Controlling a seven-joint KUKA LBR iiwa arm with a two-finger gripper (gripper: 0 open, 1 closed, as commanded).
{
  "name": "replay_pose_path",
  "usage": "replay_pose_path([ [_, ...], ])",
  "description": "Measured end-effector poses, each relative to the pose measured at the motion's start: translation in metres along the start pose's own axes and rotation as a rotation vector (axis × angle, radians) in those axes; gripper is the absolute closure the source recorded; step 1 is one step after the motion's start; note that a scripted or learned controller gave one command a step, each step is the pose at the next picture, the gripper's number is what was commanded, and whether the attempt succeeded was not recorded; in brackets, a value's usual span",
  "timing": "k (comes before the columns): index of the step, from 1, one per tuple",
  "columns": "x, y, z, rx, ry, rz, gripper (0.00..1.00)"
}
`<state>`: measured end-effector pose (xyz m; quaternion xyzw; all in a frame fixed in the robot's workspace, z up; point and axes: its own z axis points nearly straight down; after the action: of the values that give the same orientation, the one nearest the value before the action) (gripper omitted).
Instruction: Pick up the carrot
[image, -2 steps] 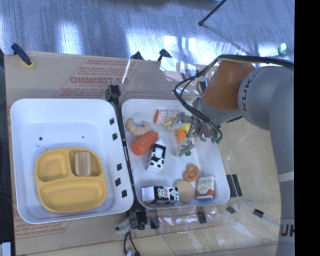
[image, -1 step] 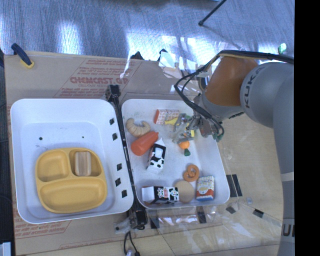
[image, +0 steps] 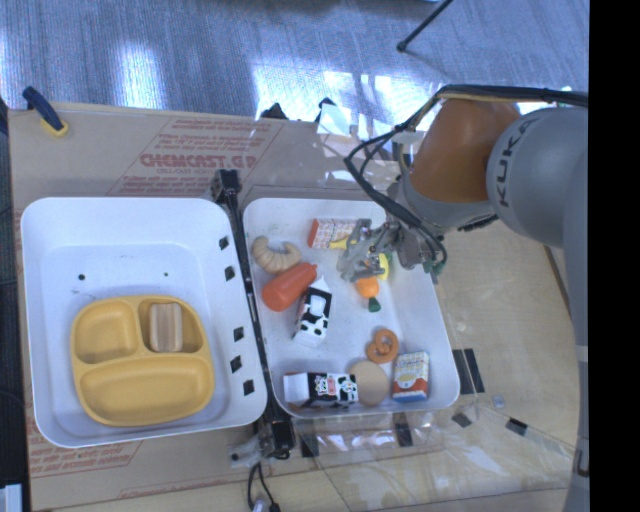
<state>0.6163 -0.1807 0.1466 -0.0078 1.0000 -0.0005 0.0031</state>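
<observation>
Nearest the lens is the grey arm (image: 540, 170) with its orange band (image: 455, 150), reaching in from the right above the right bin (image: 432, 300). Its gripper (image: 362, 262) hangs low over that bin, up and to the right of the black-and-white cow-print carton (image: 313, 315) that stands near the bin's middle. Whether the gripper is wide or narrow cannot be told from this angle, and nothing can be seen held in it.

The carrot (image: 368, 288), a small orange piece with a green end, lies on the bin floor to the right of the cow-print carton and slightly farther back. It sits just below the gripper in the view; whether the two touch cannot be told. A yellow item (image: 374, 264) shows beside the gripper, just beyond the carrot.

An orange-red oblong toy (image: 289, 286) lies just up and left of the cow-print carton, close to touching it, and a pale bread piece (image: 272, 253) lies farther back on that side. An orange-and-white packet (image: 335, 233) rests well behind the carton, near the far wall. To the carton's lower right is a small brown ring (image: 381, 346). Nearer the front wall lie a second cow-print box (image: 320, 388) on its side, a beige round item (image: 370, 382) and a small red-and-white box (image: 411, 375) in a row.

Far left of the carton, the left bin (image: 60, 230) holds a yellow divided tray (image: 140, 385) with a tan block (image: 165, 326) in its upper right compartment
</observation>
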Motion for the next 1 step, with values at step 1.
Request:
replay_pose_path([
  [1,0.1022,-0.0077,0.0544,-0.003,0.009,-0.068,1.00],
])
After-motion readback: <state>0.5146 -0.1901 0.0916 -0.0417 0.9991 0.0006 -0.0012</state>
